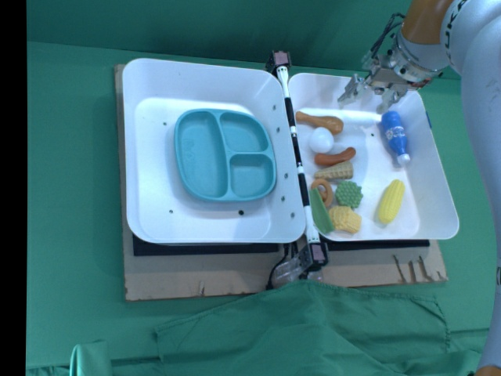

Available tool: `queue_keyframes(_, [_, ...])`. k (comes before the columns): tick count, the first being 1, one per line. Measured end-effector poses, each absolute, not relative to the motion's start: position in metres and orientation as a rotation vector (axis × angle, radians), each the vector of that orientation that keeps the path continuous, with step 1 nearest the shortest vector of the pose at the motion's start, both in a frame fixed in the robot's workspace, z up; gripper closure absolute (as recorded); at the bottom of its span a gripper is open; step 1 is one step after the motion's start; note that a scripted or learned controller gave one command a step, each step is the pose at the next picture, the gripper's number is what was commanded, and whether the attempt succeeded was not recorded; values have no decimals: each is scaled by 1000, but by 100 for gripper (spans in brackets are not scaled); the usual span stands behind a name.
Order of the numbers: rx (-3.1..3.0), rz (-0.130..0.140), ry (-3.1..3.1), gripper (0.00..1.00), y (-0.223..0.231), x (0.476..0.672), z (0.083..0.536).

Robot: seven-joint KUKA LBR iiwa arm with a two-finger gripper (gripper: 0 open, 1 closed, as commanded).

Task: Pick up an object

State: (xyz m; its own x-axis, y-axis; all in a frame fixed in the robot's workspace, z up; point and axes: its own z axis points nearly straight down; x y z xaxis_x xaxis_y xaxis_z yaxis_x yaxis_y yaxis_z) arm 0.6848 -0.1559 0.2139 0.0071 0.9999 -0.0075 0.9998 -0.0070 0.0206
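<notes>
Two shallow white bins sit side by side on the green bench: the left bin (149, 84) carries one teal plastic plate (225, 154) with three compartments, and the right bin (438, 210) carries the toys. Counting there: one orange-brown drumstick-shaped piece (319, 121) with a white round egg-like ball (321, 139) just beside it, one reddish sausage (335, 157), one blue plastic bottle (394, 134) with a white cap, one yellow corn cob (391, 200), one dark green bumpy lump (349, 193), one yellow knobbly chunk (345, 219), a tan ridged cone (337, 171), a brown pretzel ring (321, 189) and a green pod (318, 209) against the divider. The two-finger gripper (374, 91), below the orange wrist band, hangs at the far edge of the right bin, fingers spread apart with nothing between them; it sits near the blue bottle and a white stick-like piece (356, 116) lying crosswise beneath it, though contact cannot be judged. The toys crowd the divider side; the bin's right wall and near corner offer bare floor around the corn cob.
</notes>
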Motion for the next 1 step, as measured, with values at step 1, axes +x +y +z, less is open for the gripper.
queue_keyframes(1, [2214, 9, 2208, 0, -114, 634, 184])
